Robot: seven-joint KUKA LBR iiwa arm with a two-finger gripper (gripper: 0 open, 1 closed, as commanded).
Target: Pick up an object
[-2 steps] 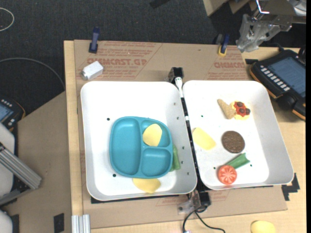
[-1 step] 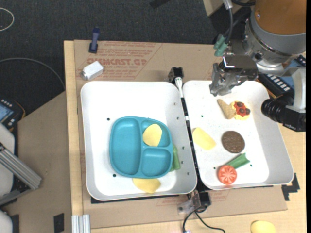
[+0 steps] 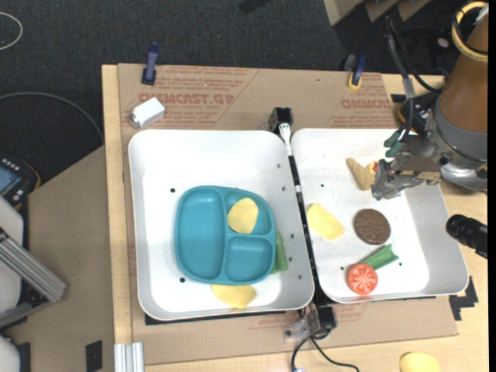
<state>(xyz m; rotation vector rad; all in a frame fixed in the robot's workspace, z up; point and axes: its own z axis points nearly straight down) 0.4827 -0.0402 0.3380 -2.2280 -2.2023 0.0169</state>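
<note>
The claw (image 3: 385,186) hangs low over the right bin (image 3: 434,285), beside a tan wedge (image 3: 359,172); whether it is wide or narrow I cannot tell. Nearby lie a brown disc (image 3: 373,226), a yellow piece (image 3: 325,222) and a toy tomato (image 3: 362,279). A blue divided plate (image 3: 203,235) sits in the left bin (image 3: 151,208).

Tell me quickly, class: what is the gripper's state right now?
Gripper: cannot be told; it hangs over the right bin beside a tan object, nothing seen held.
</note>
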